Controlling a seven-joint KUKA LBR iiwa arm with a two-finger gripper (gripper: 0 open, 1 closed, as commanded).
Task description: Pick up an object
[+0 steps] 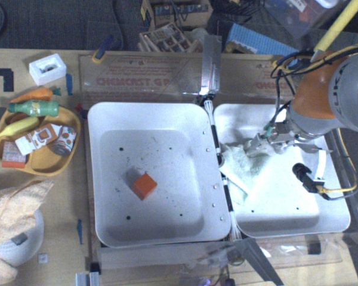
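Tabletop (24, 219): carries two white bins side by side. Left bin (107, 124): well left of the fingers, holds one orange block (145, 185) near its centre. Right bin (286, 219): holds the arm's working end and a pale crumpled item (241, 159) just below-left of the fingers. Gripper (268, 140): low over the right bin's upper part; whether the fingers are spread or pressed together cannot be told. Step judged: approach, nothing seen held. Next move calls for descent onto the pale item, or crossing left to the block.
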